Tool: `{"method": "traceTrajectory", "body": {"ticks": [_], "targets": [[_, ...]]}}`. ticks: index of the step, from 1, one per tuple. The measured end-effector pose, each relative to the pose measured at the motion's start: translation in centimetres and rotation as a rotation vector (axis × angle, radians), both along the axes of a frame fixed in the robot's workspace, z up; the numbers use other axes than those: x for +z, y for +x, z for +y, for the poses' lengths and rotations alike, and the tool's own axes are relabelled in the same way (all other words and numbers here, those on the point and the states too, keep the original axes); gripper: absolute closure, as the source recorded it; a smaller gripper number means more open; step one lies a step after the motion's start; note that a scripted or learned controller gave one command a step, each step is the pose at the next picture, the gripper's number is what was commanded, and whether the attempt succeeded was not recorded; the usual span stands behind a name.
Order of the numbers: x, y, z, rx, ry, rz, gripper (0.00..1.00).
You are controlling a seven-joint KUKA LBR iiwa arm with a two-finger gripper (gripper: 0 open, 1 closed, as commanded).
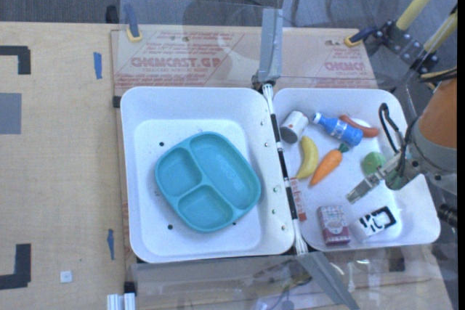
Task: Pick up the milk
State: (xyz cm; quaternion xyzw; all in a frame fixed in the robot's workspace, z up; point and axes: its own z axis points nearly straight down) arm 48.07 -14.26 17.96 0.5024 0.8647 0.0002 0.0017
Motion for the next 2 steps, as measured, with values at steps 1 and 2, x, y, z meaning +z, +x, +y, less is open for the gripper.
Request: {"method": "traceTrajectory", "body": {"ticks": [1,2], "targets": [[-9.12,0.18,-4.39,-0.120,-0.001,-0.007,0.00],[-9.11,0.17,-4.04,-0.005,-0.005,-0.006,0.00]]}}
